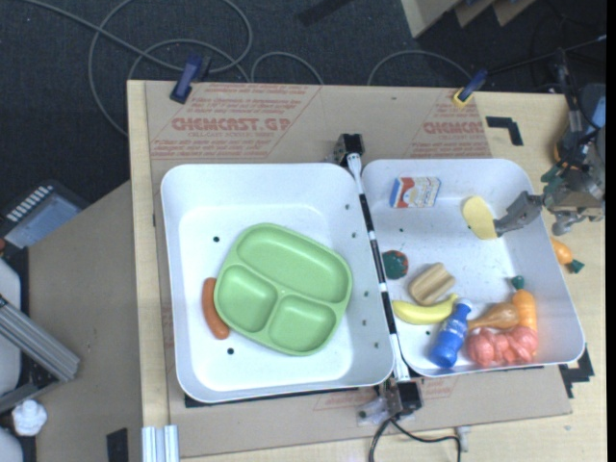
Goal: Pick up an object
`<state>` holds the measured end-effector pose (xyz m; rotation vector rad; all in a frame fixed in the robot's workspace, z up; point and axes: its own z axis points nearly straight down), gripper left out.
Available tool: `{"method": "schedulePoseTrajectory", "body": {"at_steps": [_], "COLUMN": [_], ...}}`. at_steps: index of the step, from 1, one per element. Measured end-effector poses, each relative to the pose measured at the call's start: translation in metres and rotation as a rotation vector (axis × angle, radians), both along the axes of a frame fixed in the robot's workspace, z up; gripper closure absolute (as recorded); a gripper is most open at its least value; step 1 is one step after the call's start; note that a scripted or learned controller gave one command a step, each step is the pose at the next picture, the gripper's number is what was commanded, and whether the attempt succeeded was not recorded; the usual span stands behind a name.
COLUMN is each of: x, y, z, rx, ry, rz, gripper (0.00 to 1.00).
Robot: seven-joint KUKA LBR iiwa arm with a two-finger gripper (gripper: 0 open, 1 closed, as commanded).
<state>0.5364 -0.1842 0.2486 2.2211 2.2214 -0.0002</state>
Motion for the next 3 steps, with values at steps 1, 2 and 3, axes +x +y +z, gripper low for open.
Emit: {"method": "schedulePoseTrajectory", "body": {"at_steps": [1,2,3], "x": [-0.013,-0.024,-0.054], "y": [0.036,0.068,0.057], "z": [-0.065,-0.135,-0.165], "rx": [0.001,0.001,0.001], "ry": [0.002,0.003,0.003], "rz": [0.001,0.001,-0.001], "gripper": [0.00,0.00,0.00]}}
